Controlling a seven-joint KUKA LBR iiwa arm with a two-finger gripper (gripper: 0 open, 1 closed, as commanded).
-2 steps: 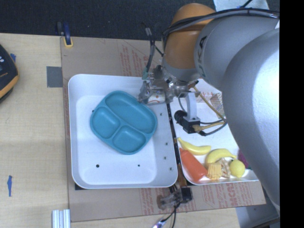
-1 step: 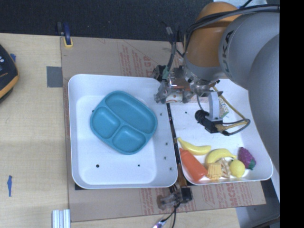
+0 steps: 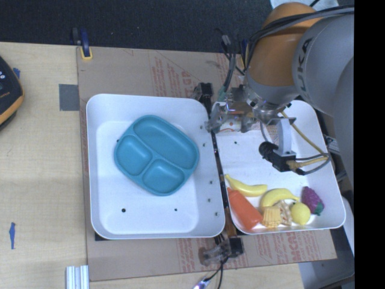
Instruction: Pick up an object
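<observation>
My gripper (image 3: 231, 123) hangs over the far left part of the right bin (image 3: 313, 120), close to the wall it shares with the left bin. It is open, with only bare white floor between its fingers. Toy food lies along the right bin's near edge, well below the gripper: a yellow banana (image 3: 245, 188), an orange carrot (image 3: 243, 211), a second curved yellow fruit (image 3: 280, 195), a corn piece (image 3: 271, 217), a lemon (image 3: 300, 213) and purple grapes (image 3: 313, 200). A blue divided plate (image 3: 157, 154) lies flat in the left bin (image 3: 102, 185).
The grey and orange arm (image 3: 289, 47) covers the right bin's far side, and a black cable part (image 3: 274, 155) hangs beneath it. A yellow and black device (image 3: 7, 95) sits at the bench's left edge. Clamps (image 3: 219, 251) stand between the bins' near corners.
</observation>
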